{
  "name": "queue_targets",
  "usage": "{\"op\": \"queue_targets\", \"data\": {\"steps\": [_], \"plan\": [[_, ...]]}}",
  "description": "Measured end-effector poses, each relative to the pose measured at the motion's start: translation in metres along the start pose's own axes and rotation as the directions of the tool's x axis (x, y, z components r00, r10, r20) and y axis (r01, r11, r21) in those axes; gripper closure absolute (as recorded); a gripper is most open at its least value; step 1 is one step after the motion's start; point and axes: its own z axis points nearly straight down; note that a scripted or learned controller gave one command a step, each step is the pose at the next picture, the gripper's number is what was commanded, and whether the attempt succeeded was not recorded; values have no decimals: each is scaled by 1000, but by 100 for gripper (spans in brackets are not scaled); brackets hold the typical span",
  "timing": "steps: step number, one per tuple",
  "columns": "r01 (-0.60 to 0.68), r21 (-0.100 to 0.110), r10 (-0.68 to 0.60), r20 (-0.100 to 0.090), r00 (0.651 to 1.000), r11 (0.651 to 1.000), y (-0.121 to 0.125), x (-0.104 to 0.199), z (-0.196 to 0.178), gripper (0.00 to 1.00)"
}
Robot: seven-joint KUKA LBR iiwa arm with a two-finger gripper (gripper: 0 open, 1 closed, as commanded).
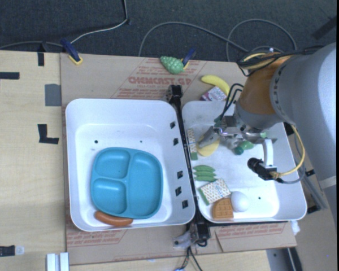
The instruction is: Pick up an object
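My gripper (222, 140) hangs low in the right bin (282, 208), near its upper middle, and stands open. One finger (207, 135) touches or overlaps a yellow banana-like piece (208, 148) on the left. The other finger sits by a small green object (244, 147) that the wrist partly hides. Nothing shows between the fingers. Lower in this bin lie a green pea pod (203, 172), a checked cracker (214, 191), a brown cookie (222, 209) and a white egg (240, 201).
The left bin (85, 117) holds a blue divided plate (127, 182) and a sausage (113, 219) at its front edge. Behind the bins, on the cardboard, lie a banana (214, 82), a green toy (172, 64) and a small packet (215, 95). Cables trail at the back.
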Motion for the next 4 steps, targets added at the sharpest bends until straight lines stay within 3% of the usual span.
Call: {"op": "queue_targets", "data": {"steps": [1,2,3,4], "plan": [[-2,0,2,4,1000,1000,22,12,0,0],[-1,-4,1,3,1000,1000,24,13,-12,100],[-2,-1,2,4,1000,1000,23,12,-10,0],[0,3,0,-1,1000,1000,26,6,1,0]]}}
